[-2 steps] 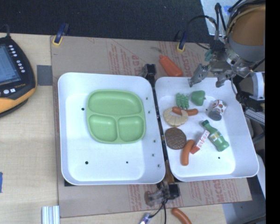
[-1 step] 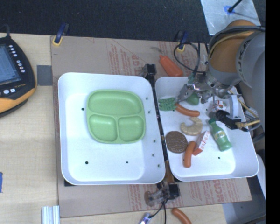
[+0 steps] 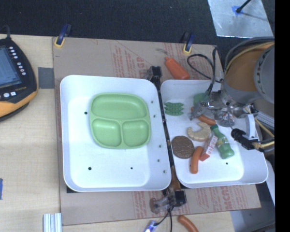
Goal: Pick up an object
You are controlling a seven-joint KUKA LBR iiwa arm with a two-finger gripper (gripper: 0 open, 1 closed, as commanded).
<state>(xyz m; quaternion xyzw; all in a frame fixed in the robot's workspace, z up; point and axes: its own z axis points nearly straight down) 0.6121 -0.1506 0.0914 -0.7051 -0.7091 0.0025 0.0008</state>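
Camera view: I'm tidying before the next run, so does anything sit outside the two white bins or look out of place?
Yes. An orange carrot-shaped toy lies on the brown cardboard sheet just beyond the right white bin's far rim, and another orange toy piece lies at the near edge. The green divided plate sits flat in the left white bin.

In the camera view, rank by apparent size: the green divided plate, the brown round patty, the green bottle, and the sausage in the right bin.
1. green divided plate
2. brown round patty
3. green bottle and sausage: similar size, too close to rank.
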